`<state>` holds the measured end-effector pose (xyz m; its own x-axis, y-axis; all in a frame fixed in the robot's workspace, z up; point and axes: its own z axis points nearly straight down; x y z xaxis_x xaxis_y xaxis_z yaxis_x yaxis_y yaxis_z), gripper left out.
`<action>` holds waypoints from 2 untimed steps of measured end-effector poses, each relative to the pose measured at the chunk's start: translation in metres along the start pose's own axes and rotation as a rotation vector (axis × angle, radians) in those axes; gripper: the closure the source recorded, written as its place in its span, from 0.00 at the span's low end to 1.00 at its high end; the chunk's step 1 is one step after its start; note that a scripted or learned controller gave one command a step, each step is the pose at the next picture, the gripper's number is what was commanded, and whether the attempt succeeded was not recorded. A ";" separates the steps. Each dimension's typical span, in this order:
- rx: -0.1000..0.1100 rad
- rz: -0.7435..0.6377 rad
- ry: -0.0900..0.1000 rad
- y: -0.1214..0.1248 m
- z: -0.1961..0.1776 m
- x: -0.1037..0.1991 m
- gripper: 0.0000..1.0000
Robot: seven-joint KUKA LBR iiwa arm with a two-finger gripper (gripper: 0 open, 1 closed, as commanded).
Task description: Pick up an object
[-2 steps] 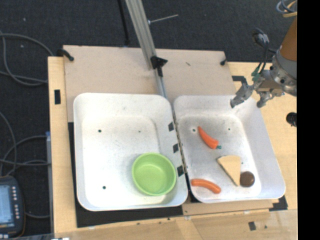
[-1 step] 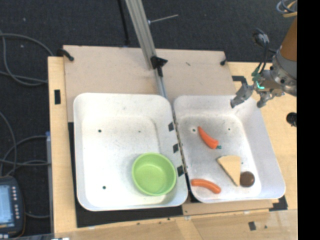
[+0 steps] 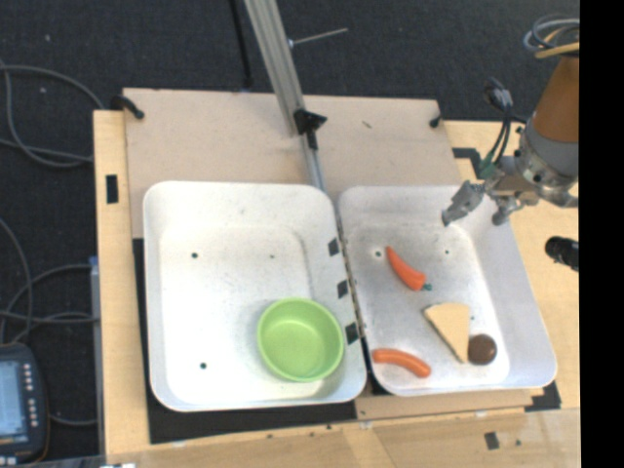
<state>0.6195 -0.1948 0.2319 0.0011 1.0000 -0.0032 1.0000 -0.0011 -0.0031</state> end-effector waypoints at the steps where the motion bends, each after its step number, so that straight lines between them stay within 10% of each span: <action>1: 0.000 0.001 0.001 -0.001 0.043 0.004 0.00; 2: 0.002 0.002 0.001 -0.006 0.096 0.012 0.00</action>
<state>0.6135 -0.1834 0.1362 0.0035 1.0000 -0.0019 1.0000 -0.0035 -0.0047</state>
